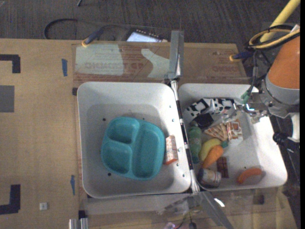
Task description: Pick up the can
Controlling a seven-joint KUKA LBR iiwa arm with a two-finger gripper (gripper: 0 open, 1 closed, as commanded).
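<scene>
Can (210, 177) lies on its side at the near-left corner of the right bin (269, 149), its pale body with a dark band pointing toward the divider between the two bins. It sits well apart from the gripper (251, 109), down and to the left of it, with a heap of other things in between.

From the one overhead camera, the gripper hangs over the far right part of the right bin, below the grey wrist and the orange band (288, 63) of the arm. Whether it is apart or together cannot be told, as the tool end is a small blur of metal and cable; nothing shows clamped in it.

Just left of the gripper lies a black-and-white cow-patterned toy (209, 107). Down-left of the tool is a patterned snack packet (228, 130), then a yellow banana (209, 147) touching an orange carrot (213, 156), with a green bottle (194, 142) along the divider. A dark chocolate bar (223, 167) lies just beside the can, on its right. A second orange piece (250, 175) rests nearly straight below the gripper, at the near wall.

Far to the left of the tool, the left bin (95, 109) bears a teal divided plate (133, 147), and a small orange-and-white box (170, 150) touches the plate's right edge.
</scene>
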